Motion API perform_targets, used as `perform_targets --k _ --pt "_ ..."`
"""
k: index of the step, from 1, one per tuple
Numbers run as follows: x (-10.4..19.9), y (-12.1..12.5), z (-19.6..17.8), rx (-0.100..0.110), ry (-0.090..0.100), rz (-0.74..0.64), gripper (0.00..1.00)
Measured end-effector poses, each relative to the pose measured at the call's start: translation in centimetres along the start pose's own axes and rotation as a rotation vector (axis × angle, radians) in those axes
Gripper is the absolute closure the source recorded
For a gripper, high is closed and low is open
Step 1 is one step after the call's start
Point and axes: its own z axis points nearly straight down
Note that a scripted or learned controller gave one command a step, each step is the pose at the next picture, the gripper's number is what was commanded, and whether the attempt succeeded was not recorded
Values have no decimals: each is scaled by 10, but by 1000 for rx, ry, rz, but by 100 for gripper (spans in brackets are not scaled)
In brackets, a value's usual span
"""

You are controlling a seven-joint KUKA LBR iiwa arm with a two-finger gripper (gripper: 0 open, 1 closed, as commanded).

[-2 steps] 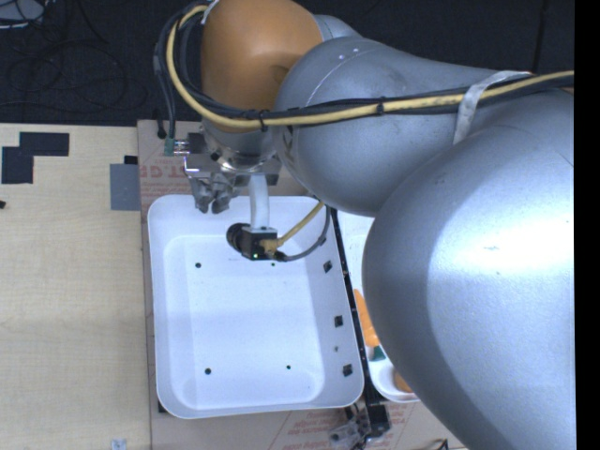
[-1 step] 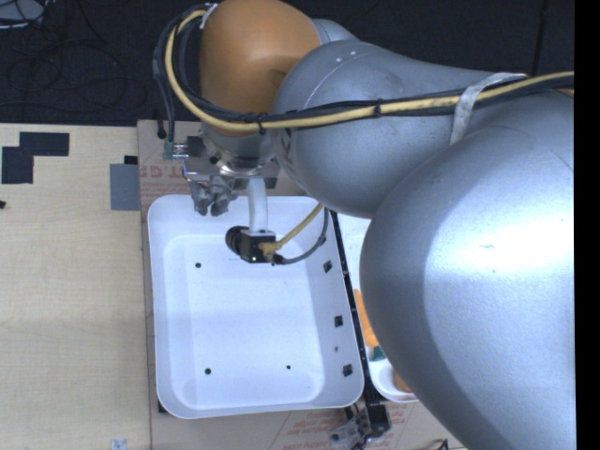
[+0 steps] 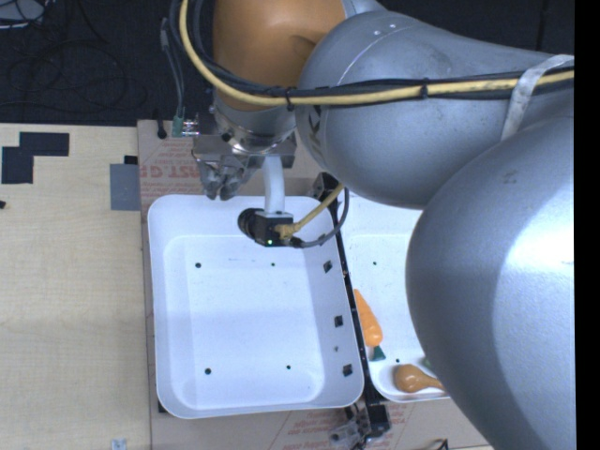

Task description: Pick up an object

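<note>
Entry: gripper (image 3: 223,184), finger state indeterminable, hangs above the left bin (image 3: 169,317) rim at twelve o'clock; candidate objects, an orange carrot-like piece (image 3: 367,319) and a tan lump (image 3: 410,377), lie in the right bin (image 3: 380,251) at four o'clock, so a good pick means travelling there and descending squarely.

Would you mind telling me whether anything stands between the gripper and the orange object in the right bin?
Yes. The gripper hangs over the left bin's far rim, while the orange object lies in the right bin just past the bins' adjoining walls, which it must clear.
</note>
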Motion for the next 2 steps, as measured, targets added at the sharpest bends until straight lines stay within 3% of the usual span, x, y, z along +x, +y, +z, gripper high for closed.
perform_targets --k 1,2 --pt "1 11 94 13 -6 2 100" --pt "-31 -44 17 5 -1 5 100"
